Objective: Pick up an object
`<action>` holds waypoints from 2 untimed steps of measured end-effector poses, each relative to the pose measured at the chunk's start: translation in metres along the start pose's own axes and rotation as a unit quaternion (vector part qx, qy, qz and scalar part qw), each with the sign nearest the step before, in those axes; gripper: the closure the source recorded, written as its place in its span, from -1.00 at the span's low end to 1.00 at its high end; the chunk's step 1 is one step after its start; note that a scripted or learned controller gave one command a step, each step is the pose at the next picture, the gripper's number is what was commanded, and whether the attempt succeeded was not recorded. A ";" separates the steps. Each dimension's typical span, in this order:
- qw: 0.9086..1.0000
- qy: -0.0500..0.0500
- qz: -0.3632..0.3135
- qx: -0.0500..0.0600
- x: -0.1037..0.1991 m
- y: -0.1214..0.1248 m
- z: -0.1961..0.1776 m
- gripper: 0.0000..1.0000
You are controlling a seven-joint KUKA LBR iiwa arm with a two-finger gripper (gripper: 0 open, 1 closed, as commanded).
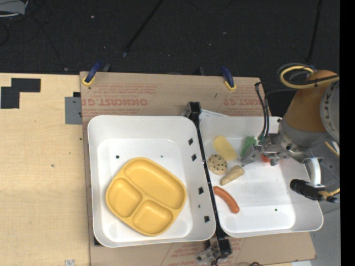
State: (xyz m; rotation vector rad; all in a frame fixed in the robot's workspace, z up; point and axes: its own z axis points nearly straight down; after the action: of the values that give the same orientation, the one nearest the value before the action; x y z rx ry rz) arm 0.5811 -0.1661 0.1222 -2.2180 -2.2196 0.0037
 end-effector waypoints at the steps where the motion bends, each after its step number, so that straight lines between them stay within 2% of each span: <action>1: 1.000 0.000 0.000 -0.001 0.001 0.000 0.036 -1.00; 2: 1.000 0.000 0.001 -0.002 0.000 0.000 0.024 1.00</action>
State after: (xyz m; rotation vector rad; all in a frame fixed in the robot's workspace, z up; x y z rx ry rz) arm 0.5811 -0.1658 0.0979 -2.2215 -2.2207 0.0002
